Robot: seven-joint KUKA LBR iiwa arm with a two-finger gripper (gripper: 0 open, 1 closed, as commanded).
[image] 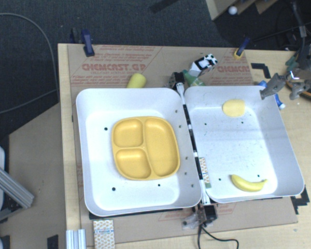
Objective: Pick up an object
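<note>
From above, the gripper (286, 85) was seen at the right bin's (259, 144) far right corner, nothing held; its opening could not be told. 1 banana (248, 182) and 1 yellow lemon (234, 108) lay in that bin, well apart.

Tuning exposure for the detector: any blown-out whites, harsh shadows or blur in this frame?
Camera view: both white bins read very bright, the rims nearly washed out; the yellow divided plate, lemon-like piece and banana stay distinct against them, with only soft, short shadows; the gripper at the right edge looks smeared and low in detail; the dark floor at the top is underexposed.
</note>
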